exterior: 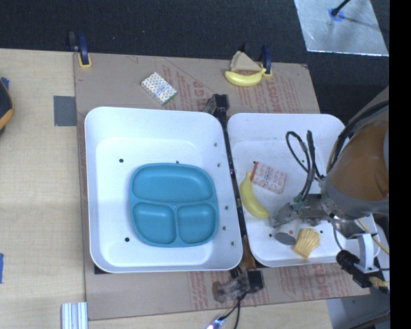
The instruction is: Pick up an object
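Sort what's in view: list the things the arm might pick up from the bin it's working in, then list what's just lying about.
Part of the job, in the right bin:
banana
red and white packet
ice cream cone
small grey piece
the hand above them

Lying about:
blue divided tray in the left bin
second banana and patterned packet on the cardboard behind the bins

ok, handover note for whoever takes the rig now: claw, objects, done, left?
Claw: low in the right bin, among the objects; nothing seen between its fingers.
Right bin: banana at the left wall, packet above it, cone-like yellow item and small grey piece near the front.
Left bin: blue tray.
Outside the bins: second banana and patterned packet on the board.
Done: nothing lifted.
Left: grasp and raise one object.
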Available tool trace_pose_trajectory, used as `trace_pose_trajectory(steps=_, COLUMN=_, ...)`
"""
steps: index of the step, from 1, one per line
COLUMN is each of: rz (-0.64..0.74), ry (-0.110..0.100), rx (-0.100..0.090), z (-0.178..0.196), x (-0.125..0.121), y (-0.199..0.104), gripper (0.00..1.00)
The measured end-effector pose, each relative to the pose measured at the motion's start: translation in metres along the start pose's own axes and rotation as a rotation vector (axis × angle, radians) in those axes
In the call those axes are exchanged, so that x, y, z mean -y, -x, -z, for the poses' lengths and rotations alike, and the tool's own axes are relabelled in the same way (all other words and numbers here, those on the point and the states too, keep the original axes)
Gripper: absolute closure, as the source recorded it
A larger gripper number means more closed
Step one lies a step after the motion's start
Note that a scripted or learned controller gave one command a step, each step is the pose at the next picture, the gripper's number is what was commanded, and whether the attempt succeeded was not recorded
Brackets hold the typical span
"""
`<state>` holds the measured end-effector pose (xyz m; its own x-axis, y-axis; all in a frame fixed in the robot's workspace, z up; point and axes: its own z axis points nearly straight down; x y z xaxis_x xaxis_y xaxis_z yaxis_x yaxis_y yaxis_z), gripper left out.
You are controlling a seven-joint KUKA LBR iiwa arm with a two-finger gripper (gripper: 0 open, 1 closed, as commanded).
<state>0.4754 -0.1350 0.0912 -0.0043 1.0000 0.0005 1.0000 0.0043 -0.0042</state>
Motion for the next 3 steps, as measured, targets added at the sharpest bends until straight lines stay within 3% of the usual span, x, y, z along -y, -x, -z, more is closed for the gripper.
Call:
trace_pose_trajectory(steps=1, rz=-0.001, ry=0.004, rx=0.002, z=0.104, x=-0.054, y=0.062, gripper=0.0)
trace_pose_trajectory(steps=2, rz=0.002, ry=0.0, rx=0.0, z=0.019, x=-0.063, y=0.005, gripper=0.0)
trace_pose_trajectory(steps=3, rz=0.0, ry=0.0, rx=0.0, z=0.005, x=-0.008, y=-0.001, gripper=0.0)
